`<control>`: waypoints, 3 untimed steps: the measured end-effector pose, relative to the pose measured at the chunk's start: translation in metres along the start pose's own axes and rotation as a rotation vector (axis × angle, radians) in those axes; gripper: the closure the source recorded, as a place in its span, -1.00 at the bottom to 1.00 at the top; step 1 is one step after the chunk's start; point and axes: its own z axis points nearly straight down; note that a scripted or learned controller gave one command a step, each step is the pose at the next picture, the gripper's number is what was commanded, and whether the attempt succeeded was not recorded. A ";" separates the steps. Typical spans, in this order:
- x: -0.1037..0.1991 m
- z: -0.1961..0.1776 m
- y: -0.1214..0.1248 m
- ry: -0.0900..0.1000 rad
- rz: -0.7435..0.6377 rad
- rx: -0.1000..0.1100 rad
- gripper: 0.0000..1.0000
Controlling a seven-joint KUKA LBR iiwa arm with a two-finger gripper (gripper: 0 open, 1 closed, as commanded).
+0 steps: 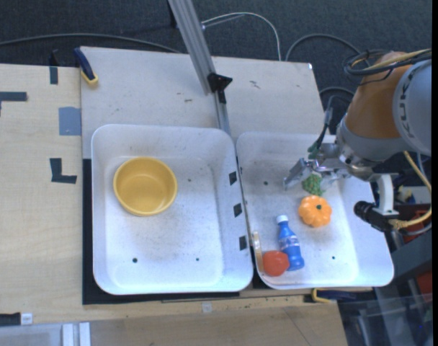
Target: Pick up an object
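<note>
Two bins side by side on the bench: left bin holds one bowl, upright in its rear-left part; right bin holds four items. In the right bin: broccoli piece toward the rear, directly under the gripper; pumpkin just in front of the broccoli piece; bottle lying left of and in front of the pumpkin; tomato touching the bottle at the front-left corner.

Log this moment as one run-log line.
stage: reach | pincer: over right bin, at green item | orange pumpkin, blue bottle, red ball: lying in bin | yellow bowl: left bin
</note>
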 end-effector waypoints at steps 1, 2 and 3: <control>0.002 0.062 0.006 0.000 0.000 -0.001 -1.00; 0.003 0.048 0.007 0.000 -0.001 -0.005 1.00; 0.000 -0.011 0.015 -0.002 0.001 -0.011 1.00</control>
